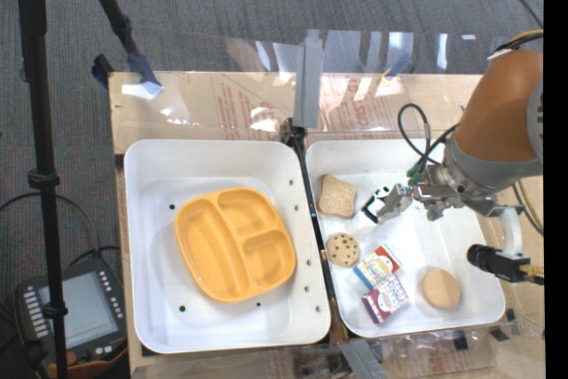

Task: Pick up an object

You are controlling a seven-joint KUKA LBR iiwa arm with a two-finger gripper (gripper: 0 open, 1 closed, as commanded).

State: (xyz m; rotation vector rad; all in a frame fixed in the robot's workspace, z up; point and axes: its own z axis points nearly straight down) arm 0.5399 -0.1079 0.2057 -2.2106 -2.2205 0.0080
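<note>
Nearest the lens, the grey arm [497, 124] reaches over the right bin [493, 302], and whether its gripper [383, 204] is open or closed cannot be told. Largest is the yellow divided plate [235, 242], alone in the left bin [142, 280]. The right bin holds toast [337, 196], a round bun [440, 288], two small cartons [380, 282] and a cookie [343, 249]. These lie close together; a descent could nudge neighbours or pinch two pieces at once.
</note>
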